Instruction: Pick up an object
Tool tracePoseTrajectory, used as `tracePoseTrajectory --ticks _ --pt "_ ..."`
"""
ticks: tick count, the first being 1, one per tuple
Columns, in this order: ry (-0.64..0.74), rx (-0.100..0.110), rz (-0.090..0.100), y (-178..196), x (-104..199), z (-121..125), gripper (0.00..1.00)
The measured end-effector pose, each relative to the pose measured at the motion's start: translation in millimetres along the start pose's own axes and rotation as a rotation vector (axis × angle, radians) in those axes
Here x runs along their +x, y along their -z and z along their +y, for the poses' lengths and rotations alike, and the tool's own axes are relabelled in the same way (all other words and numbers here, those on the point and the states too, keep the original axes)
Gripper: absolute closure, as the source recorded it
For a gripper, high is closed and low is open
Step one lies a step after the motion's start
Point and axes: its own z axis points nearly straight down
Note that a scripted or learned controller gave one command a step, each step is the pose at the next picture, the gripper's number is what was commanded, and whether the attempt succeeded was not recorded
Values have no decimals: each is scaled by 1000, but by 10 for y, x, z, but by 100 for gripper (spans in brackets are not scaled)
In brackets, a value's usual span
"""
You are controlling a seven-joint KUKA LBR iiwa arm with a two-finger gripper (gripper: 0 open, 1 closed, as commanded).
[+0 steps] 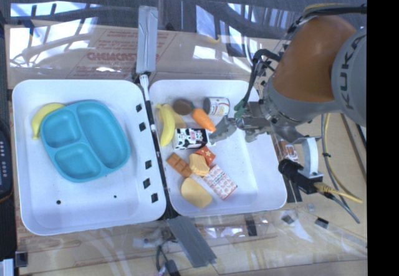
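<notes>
The right bin (265, 172) holds several toy foods. Along its left side lies a yellow banana (166, 124), with a brown lump (182, 106), an orange carrot (203, 119) and a small can (219, 106) toward the back. A black-and-white carton (190, 138) lies in the middle. In front of it are orange blocks (178, 164), a cheese wedge (199, 165), a red-and-white packet (220, 182) and a yellow piece (196, 193). My gripper (223, 130) reaches in from the right, low over the bin, just right of the carrot and the carton. Nothing shows in its grasp.
The left bin (25, 169) carries a blue divided plate (84, 138) with a second yellow banana (42, 116) tucked at its far left. A grey divider (147, 44) runs between the bins. Cables and brackets (305, 172) hang off the arm beyond the right bin's rim.
</notes>
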Motion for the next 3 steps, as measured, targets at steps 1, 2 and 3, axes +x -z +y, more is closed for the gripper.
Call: tracePoseTrajectory --ticks 1,2,3 --pt "121 3 1 -749 -256 -10 0" --pt "81 -10 -2 -1841 -96 348 0" --pt "87 -6 -1 -1761 -89 340 100"
